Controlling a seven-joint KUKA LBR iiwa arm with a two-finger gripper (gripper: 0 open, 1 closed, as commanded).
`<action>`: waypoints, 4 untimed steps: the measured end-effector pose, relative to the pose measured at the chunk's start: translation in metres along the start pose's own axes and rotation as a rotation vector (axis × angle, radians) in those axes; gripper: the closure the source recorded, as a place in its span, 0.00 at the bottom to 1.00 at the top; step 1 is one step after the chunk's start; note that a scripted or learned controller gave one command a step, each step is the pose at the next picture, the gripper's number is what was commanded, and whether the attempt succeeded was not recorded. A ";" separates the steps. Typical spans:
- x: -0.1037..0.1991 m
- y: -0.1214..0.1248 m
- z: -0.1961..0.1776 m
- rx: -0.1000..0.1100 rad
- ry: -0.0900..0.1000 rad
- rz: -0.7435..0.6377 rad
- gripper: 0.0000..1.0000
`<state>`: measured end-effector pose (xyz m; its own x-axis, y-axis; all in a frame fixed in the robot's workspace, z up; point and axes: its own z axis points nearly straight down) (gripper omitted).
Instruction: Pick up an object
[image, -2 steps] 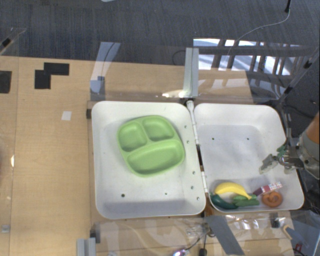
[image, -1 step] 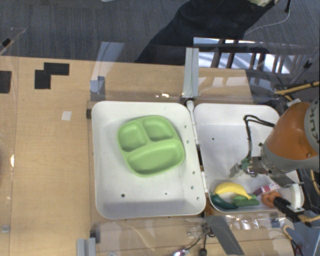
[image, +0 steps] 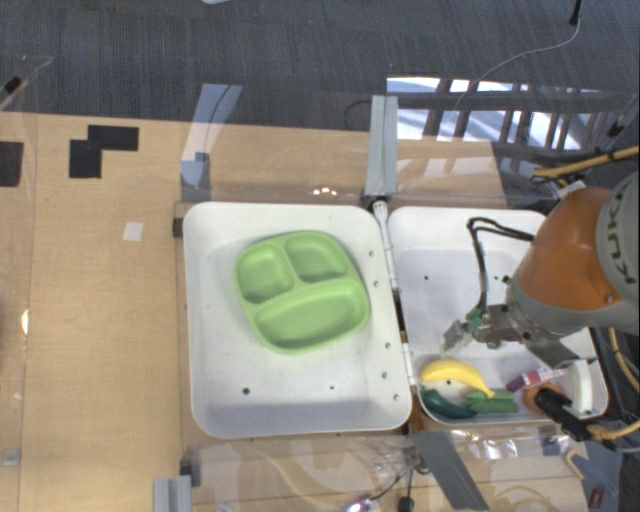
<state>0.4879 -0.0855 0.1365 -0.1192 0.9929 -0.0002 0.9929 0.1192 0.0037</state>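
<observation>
A yellow banana (image: 456, 376) lies at the front of the right bin (image: 440, 260), with a dark green item (image: 448, 404) and a light green item (image: 492, 404) just in front of it. A small red-and-white tube (image: 537, 378) and an orange-tipped piece (image: 548, 400) lie to their right. My gripper (image: 472, 332) hangs just above and behind the banana, at the end of the orange-banded arm (image: 570, 260) coming in from the right. Nothing shows between its fingers.
The left bin (image: 210, 400) holds a green three-compartment plate (image: 300, 290). A metal divider (image: 392, 290) separates the two bins. Black cables (image: 480, 250) loop over the right bin behind the gripper.
</observation>
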 end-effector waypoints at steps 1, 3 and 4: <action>-0.033 0.003 0.044 -0.010 0.001 -0.139 0.00; -0.010 0.046 0.044 -0.016 -0.007 -0.224 0.00; -0.014 0.073 -0.102 -0.003 -0.002 -0.495 0.00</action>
<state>0.5613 -0.0908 0.2386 -0.5761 0.8173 -0.0045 0.8173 0.5762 0.0058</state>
